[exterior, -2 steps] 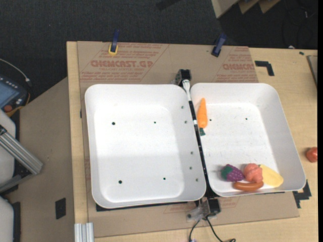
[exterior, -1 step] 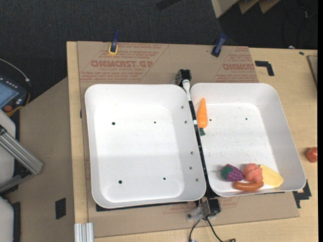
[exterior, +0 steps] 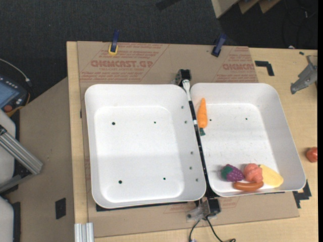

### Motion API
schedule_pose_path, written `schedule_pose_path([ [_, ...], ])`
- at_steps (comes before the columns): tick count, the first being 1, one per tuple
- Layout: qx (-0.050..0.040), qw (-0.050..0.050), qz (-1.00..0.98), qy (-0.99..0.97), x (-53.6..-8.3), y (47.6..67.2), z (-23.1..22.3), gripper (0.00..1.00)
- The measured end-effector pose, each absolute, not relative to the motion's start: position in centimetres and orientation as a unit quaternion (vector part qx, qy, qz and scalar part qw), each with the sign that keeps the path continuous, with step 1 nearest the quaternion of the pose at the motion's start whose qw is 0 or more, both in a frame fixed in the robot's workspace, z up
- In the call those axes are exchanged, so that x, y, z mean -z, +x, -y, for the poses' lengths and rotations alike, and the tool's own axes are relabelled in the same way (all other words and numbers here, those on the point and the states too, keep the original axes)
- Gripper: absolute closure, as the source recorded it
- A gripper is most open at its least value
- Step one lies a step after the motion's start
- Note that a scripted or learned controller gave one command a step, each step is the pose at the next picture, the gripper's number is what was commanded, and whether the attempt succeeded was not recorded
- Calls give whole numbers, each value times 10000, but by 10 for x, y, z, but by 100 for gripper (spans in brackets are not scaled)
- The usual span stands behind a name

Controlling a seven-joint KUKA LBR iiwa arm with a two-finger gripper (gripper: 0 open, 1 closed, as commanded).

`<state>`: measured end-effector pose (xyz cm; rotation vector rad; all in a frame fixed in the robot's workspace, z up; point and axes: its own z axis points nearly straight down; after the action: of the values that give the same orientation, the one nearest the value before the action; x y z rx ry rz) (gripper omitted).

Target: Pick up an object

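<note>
Carrot (exterior: 202, 113) lies lengthwise in the right bin (exterior: 262, 97), close against that bin's left wall, green tip toward the near side. Also in the right bin, bunched at its near edge, are purple grapes (exterior: 232, 173), an orange-pink fruit (exterior: 253, 172) just right of them, a yellow piece (exterior: 272, 177) beyond that, and a red sausage-shaped toy (exterior: 248, 186) in front, touching the cluster. The gripper (exterior: 305, 78) hangs outside the right bin, past its far right corner over the tabletop (exterior: 151, 54); its grey fingers look spread apart and hold nothing. The left bin (exterior: 96, 135) adjoins the right bin's left side.
</note>
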<state>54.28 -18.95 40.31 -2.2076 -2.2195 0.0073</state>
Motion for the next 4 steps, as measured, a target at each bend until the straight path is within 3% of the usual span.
schedule_pose_path([
  [1,-34,71,7069,-7073,-142,475,147,0],
  [2,41,-57,7077,-7065,-318,482,125,0],
  [3,51,-51,7083,-7059,-519,489,49,0],
  [4,-43,43,7057,-7085,-306,478,128,0],
])
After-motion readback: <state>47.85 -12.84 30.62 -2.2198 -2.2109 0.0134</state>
